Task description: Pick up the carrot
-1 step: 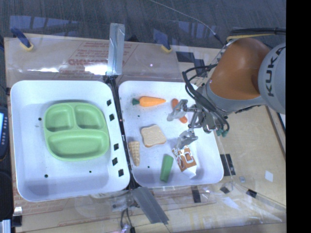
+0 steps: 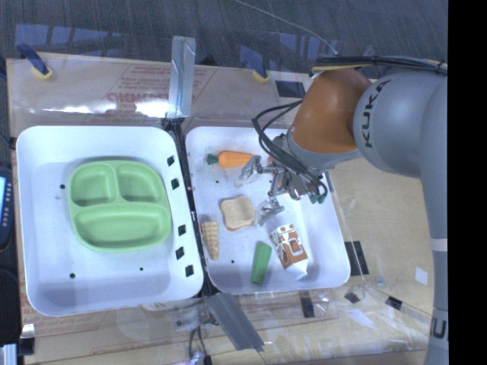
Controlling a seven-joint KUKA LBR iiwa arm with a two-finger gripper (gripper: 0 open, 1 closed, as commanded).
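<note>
The carrot (image 2: 234, 159), orange with a green top at its left end, lies on its side near the back of the right bin (image 2: 329, 238). My gripper (image 2: 260, 191) hangs over the middle of that bin, just right of and slightly nearer than the carrot. It is open. One fingertip (image 2: 249, 172) sits close to the carrot's right end and the other (image 2: 269, 210) is beside a bread slice. Nothing is between the fingers.
The right bin also holds a bread slice (image 2: 237, 212), an ice-cream cone (image 2: 210, 239), a green stick-shaped piece (image 2: 261, 262) and a small orange-and-white carton (image 2: 289, 247). A green divided plate (image 2: 119, 204) lies in the left bin (image 2: 38, 226). The arm's orange band (image 2: 327, 112) overhangs the right bin's back right.
</note>
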